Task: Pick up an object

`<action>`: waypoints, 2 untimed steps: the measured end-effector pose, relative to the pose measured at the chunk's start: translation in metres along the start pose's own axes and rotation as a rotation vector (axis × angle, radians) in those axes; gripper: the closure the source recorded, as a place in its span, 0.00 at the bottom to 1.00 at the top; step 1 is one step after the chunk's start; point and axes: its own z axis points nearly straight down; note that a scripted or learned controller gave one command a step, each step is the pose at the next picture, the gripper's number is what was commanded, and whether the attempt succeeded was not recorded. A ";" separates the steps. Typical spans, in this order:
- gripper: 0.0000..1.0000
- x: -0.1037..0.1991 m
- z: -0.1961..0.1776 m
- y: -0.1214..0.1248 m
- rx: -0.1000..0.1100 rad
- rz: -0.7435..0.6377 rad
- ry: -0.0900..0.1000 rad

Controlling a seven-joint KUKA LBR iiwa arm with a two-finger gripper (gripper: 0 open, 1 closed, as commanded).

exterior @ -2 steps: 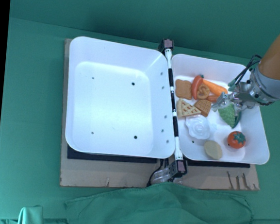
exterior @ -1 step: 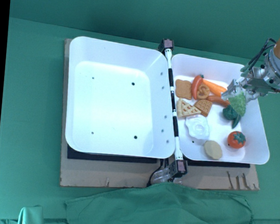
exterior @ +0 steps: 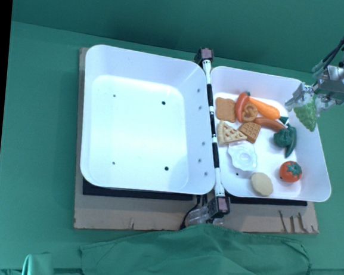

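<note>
My gripper [exterior: 310, 103] hangs over the right bin's [exterior: 318, 171] far right rim, shut on a pale green leafy toy [exterior: 307, 116] that dangles between its fingers above the bin floor. Below it in the bin lie a dark green vegetable [exterior: 285, 138], a tomato [exterior: 290, 171], a potato [exterior: 262, 184], a fried egg [exterior: 243, 155], two waffle pieces [exterior: 227, 134], a carrot [exterior: 264, 108], a sausage [exterior: 242, 105] and a brown cracker [exterior: 225, 108].
The left bin [exterior: 140, 125] sits beside the right one, with a black-and-white divider bar [exterior: 212, 122] between them. Both rest on a cardboard sheet [exterior: 123, 216]. Crumpled green cloth [exterior: 197, 262] lies at the front.
</note>
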 end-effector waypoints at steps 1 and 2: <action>1.00 0.046 0.020 -0.008 0.010 -0.003 0.004; 1.00 0.096 0.020 -0.026 0.009 -0.004 0.005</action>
